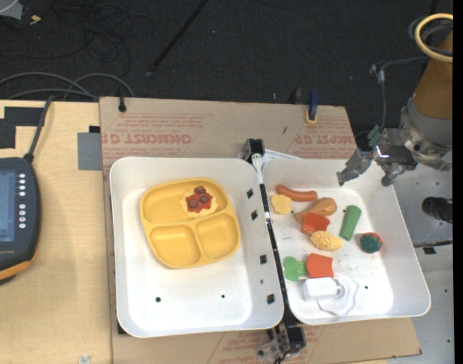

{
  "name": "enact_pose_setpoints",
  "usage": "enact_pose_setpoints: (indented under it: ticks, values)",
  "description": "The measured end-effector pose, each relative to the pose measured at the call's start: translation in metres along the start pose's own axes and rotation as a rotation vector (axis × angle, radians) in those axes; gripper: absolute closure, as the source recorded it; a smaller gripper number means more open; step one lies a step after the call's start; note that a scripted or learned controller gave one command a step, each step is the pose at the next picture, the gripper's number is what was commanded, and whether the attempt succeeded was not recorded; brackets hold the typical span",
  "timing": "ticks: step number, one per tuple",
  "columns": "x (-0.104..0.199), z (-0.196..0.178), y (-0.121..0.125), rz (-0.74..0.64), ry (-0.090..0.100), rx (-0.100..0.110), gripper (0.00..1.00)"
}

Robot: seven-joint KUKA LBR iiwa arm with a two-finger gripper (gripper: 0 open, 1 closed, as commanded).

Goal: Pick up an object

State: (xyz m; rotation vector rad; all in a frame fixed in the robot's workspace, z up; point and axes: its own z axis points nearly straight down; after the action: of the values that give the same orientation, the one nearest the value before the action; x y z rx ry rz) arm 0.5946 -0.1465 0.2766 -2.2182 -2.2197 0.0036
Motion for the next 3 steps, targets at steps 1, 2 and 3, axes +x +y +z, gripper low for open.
enact_pose_setpoints:
  ticks: [1,2,3]
  values:
    - [-0.001,-0.009,0.000,-0.001,0.001,0.002,1.00]
    - [0.066,0.028,-0.027,-0.003,0.002,0.005,1.00]
    - [0.066,-0.069,-0.118,0.001,0.000,-0.005,1.00]
